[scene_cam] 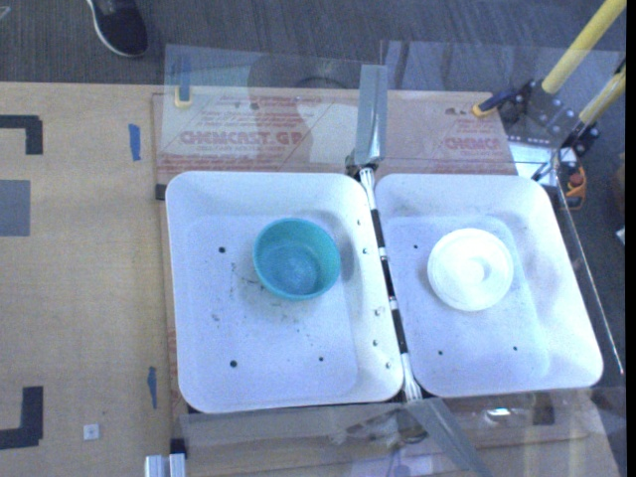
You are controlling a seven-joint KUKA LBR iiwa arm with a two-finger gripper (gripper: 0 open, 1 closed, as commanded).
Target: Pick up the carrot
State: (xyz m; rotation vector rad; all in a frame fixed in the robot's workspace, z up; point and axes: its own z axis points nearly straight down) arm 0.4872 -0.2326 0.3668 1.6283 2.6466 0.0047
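Jaws on the gripper, open or closed, can't tell. Teal bowl [295, 257] sits in left bin [199, 366], white round dish [470, 268] in right bin [566, 356].

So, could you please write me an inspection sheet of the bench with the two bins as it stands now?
Surface: light wooden bench bearing a shallow white left bin and a shallow white right bin, side by side; dark specks on the left bin's floor.
Job's things: nothing seen.
Clutter: round teal plastic bowl, upright in the left bin; round white dish in the right bin.
Grippers: nothing seen.
Cables: nothing seen.
Surroundings: grey carpet, a dark shoe at the top left, yellow poles at the top right.
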